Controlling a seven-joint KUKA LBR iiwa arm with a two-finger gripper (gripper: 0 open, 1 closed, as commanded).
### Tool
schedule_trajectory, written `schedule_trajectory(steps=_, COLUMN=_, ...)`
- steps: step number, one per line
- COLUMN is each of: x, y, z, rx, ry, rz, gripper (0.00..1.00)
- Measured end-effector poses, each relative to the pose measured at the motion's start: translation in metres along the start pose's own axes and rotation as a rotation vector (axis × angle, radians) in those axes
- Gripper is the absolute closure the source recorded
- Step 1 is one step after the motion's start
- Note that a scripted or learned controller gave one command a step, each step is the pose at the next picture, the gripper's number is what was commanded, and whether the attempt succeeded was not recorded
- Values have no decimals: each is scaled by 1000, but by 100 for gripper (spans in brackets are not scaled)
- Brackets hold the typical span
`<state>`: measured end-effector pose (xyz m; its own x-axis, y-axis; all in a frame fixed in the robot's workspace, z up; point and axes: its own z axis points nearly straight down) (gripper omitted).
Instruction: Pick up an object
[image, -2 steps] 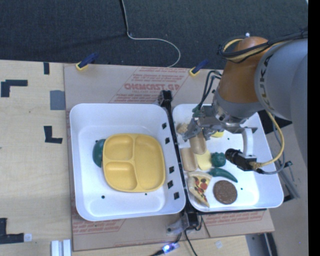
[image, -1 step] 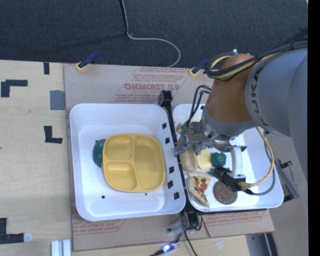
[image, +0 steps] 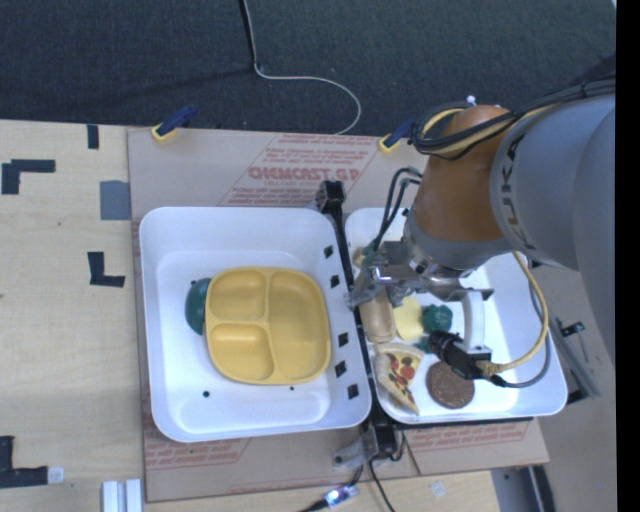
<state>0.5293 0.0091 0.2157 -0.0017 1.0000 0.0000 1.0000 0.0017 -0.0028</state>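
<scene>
Toys (image: 425, 345) in right bin (image: 530, 400) partly hidden under arm (image: 470, 190); tool obscured.

A printed cardboard sheet (image: 300, 175) covers a pale wooden bench (image: 60, 330) marked with dark tape pieces (image: 100, 268), clamped at its far corners by yellow-and-blue clips (image: 172, 123). Beyond lies dark carpet (image: 120, 50), crossed by a thin white cable (image: 300, 80).

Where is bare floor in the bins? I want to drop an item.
Free: the left white bin, in the strip above the yellow divided plastic plate. Crowded: the right white bin, around the pizza slice toy and brown disc.
</scene>
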Motion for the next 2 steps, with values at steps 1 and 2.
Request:
schedule_trajectory(steps=1, x=4, y=1, z=-4, rx=0, ry=0, rz=0, gripper=100)
schedule_trajectory(steps=2, x=-11, y=0, z=1, rx=1, ry=-1, rz=1, gripper=100)
